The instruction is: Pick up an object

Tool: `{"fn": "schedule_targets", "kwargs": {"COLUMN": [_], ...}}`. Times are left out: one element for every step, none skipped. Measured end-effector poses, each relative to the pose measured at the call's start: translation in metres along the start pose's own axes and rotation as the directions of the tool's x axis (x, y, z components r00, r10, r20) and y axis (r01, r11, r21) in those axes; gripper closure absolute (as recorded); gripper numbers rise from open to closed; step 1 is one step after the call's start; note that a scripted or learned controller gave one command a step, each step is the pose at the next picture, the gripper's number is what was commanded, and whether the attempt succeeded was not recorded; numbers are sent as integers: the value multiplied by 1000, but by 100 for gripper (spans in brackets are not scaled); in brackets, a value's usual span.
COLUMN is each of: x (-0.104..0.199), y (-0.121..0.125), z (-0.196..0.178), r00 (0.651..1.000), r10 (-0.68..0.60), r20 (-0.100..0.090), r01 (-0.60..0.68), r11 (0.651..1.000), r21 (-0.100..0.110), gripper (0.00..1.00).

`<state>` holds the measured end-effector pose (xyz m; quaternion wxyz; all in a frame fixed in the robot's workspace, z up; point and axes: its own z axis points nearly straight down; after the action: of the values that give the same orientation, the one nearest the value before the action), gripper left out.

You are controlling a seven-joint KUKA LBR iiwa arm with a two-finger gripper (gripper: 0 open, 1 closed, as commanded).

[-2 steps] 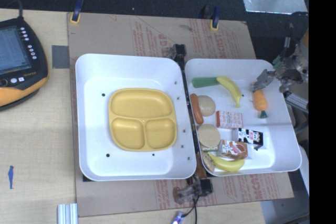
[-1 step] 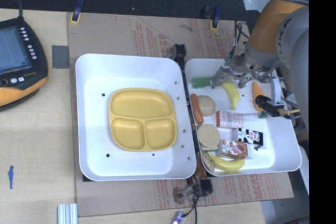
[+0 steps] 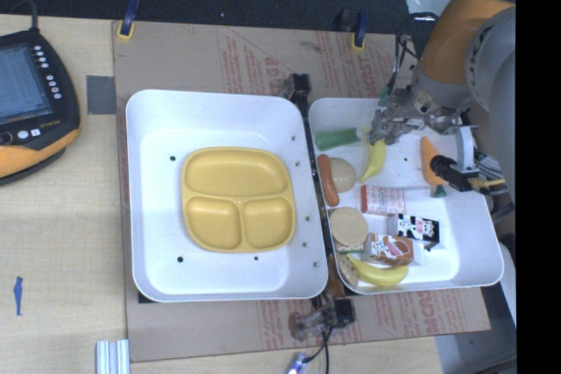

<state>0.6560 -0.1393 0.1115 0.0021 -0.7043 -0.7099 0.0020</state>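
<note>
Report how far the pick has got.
Done: the gripper has reached the right white bin, at its far end. In hand: it sits right over a small yellow banana-shaped toy; a grip isn't clear. Left: lifting it out. The yellow divided plate lies in the left bin.

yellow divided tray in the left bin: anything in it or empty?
Empty. The yellow tray lies flat in the left bin, and all three of its compartments show bare yellow. The toy food sits in the right bin.
</note>
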Motion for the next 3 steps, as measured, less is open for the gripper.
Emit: {"fn": "schedule_targets", "kwargs": {"x": [45,95,95], "y": [-55,-54,-54], "z": [-47,-80,-80], "r00": [1000,1000,1000], "r10": [1,2,2], "r20": [1,1,1], "r01": [-1,-2,-2], "r11": [1000,1000,1000], "r21": [-1,-3,-3], "gripper": [100,100,0]}}
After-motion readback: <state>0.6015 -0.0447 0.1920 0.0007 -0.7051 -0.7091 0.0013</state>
